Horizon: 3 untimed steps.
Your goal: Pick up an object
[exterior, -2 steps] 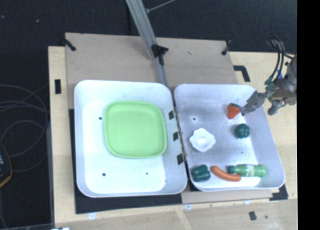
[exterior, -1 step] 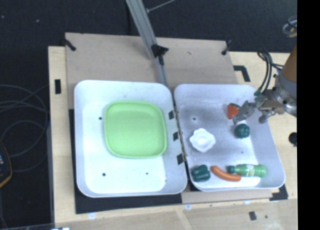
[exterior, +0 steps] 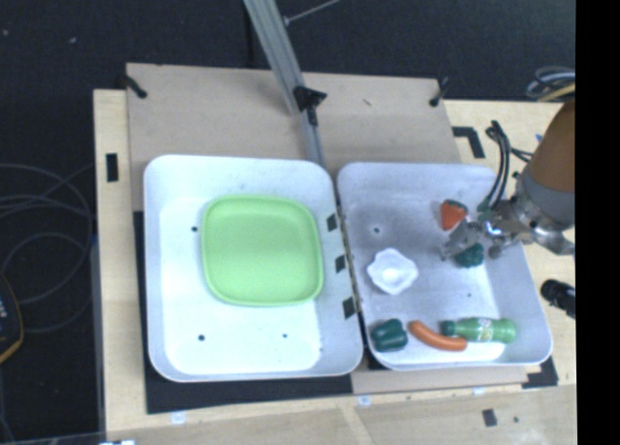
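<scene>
While the grey jaws hover in the right white bin, just above a small dark-green rounded object, their opening cannot be told; descend squarely, avoiding the neighbouring red-orange piece.

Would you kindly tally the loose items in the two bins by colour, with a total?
Light green: 1, the square plate in the left bin.
Green: 3, a bottle, a dark block and a small dark piece by the pincer, all in the right bin.
Orange or red: 2, a carrot and a red piece.
White: 1, a small cup.
Total: 7
</scene>
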Tool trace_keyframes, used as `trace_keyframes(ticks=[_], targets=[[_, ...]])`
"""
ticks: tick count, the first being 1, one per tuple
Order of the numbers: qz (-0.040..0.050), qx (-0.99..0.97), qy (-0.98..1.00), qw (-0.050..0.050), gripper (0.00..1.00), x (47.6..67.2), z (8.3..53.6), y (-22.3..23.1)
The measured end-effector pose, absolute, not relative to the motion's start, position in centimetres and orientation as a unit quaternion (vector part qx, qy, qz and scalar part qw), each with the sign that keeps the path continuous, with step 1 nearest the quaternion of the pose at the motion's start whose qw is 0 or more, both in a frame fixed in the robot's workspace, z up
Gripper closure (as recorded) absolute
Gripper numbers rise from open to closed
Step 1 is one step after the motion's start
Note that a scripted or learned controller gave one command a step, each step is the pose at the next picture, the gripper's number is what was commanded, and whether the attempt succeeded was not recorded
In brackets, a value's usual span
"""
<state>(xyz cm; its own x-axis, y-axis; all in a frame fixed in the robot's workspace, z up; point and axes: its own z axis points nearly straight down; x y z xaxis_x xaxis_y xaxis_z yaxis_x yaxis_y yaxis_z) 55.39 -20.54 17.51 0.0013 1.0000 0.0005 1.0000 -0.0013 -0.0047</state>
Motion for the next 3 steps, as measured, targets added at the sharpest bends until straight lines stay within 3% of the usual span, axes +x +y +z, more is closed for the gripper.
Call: trace_keyframes(ticks=[1, 2, 3], targets=[[0.0015, -0.707, -0.707, 0.002, 0.00, 55.4, 11.2, -20.6], [-0.0008, -0.708, -0.707, -0.001, 1.00, 55.5, 12.6, -20.6], [-0.0013, -0.707, -0.707, -0.002, 1.00, 55.8, 17.0, -20.1]])
